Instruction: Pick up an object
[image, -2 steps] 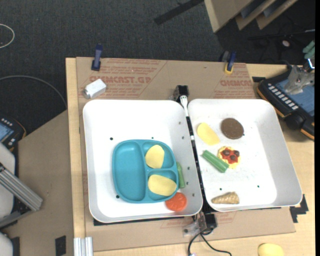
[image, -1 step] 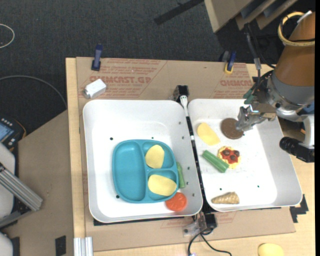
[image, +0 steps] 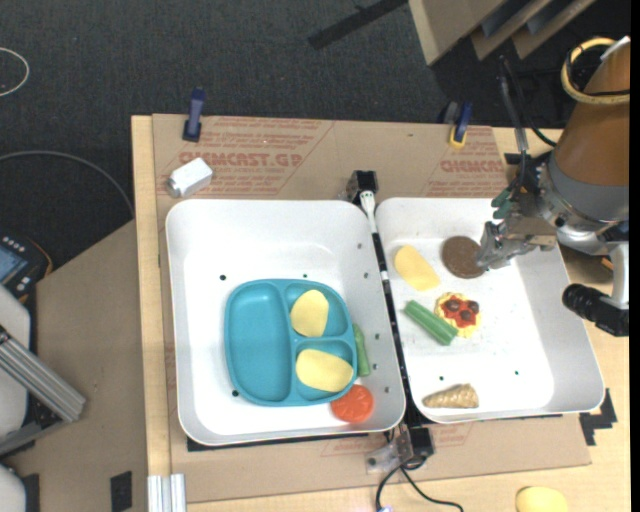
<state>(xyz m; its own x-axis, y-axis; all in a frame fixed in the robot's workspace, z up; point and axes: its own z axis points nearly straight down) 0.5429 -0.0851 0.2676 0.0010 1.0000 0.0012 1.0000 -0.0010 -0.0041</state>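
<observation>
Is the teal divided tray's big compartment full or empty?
Empty: the teal tray's large left compartment shows bare teal; yellow pieces fill only the two right compartments.

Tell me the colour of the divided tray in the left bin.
Teal blue tray, seen in the camera view.

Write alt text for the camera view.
The gripper hangs low in the right bin at a brown disc, near a yellow piece, green stick, pizza slice and wedge. The left bin holds a teal tray.

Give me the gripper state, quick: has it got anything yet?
Gripper: down in the right bin at the edge of the brown disc; open or shut cannot be told, and nothing shows between it.
</observation>
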